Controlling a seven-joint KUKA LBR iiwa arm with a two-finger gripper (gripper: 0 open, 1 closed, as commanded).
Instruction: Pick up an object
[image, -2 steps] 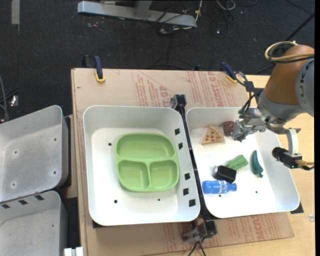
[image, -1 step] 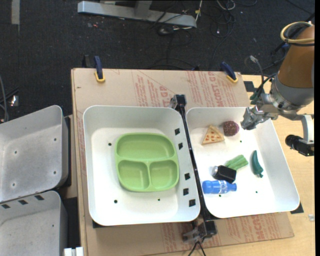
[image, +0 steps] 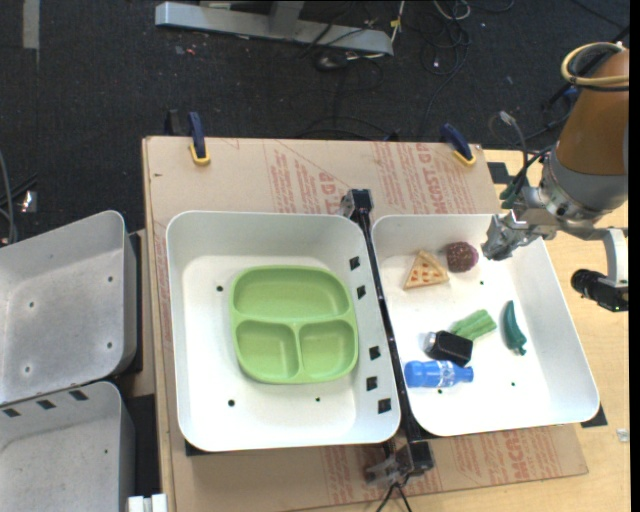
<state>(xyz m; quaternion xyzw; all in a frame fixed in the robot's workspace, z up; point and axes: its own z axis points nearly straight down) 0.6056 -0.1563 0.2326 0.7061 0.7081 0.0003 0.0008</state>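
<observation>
The right bin (image: 560, 390) holds several small objects: an orange pizza-slice toy (image: 425, 271), a dark maroon ball (image: 461, 256), a light green piece (image: 473, 326), a dark green curved piece (image: 513, 327), a black block (image: 451, 347) and a blue bottle (image: 437, 375). My gripper (image: 499, 243) hangs over the bin's far right corner, just right of the maroon ball. Nothing shows between its fingers.
The left bin (image: 200, 400) carries a green three-compartment tray (image: 295, 323). Black clips line the divider (image: 375, 320) between the bins. Yellow clamps (image: 199, 150) hold the cardboard base at the back. White panels (image: 60, 290) lie off the bench at left.
</observation>
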